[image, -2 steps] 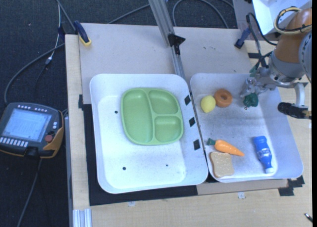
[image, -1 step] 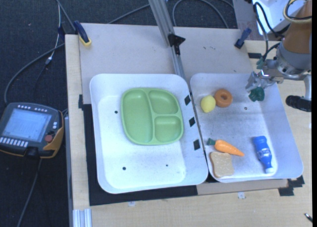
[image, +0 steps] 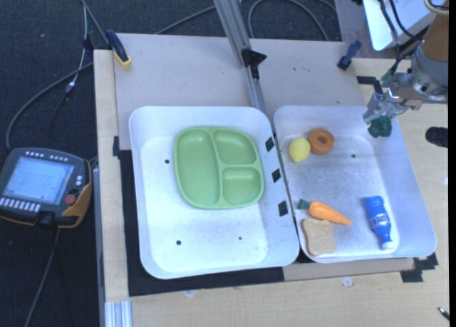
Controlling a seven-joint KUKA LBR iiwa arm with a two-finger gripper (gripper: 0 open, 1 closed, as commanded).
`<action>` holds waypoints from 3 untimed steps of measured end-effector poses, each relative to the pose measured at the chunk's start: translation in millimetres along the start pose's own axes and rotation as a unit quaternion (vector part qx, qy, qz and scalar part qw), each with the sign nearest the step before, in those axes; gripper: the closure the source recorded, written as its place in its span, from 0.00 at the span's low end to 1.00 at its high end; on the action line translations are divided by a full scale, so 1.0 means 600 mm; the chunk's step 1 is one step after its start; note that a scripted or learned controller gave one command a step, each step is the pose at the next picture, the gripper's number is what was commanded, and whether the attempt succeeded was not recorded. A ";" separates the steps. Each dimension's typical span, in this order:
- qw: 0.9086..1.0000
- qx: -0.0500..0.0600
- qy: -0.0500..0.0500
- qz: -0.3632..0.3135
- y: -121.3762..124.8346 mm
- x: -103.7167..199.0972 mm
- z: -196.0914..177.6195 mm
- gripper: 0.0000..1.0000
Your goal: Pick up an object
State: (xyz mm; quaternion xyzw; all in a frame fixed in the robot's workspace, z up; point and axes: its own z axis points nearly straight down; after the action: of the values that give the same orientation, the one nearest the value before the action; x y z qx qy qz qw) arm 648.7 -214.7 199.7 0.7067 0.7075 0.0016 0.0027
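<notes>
My arm (image: 436,48) comes into the camera view from the 2 o'clock corner and slants down toward 8 o'clock. The orange band (image: 440,32) sits at the frame's edge, with the grey wrist (image: 429,80) just below it at its 7 o'clock. From the wrist my gripper (image: 377,113) juts out toward 8 o'clock. Its metal parts are tilted rather than plumb, and its tip is the lowest and leftmost point of me. Black cables loop at 11 o'clock from the wrist.
</notes>
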 end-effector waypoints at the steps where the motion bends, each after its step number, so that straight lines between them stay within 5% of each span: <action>1: 1.000 0.001 0.000 0.000 0.002 0.000 -0.023 1.00; 3: 1.000 0.004 0.003 -0.003 -0.048 0.184 -0.035 1.00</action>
State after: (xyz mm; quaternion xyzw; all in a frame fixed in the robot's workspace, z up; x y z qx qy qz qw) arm 619.5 -104.6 220.4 0.7049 0.7093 0.0003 -0.0022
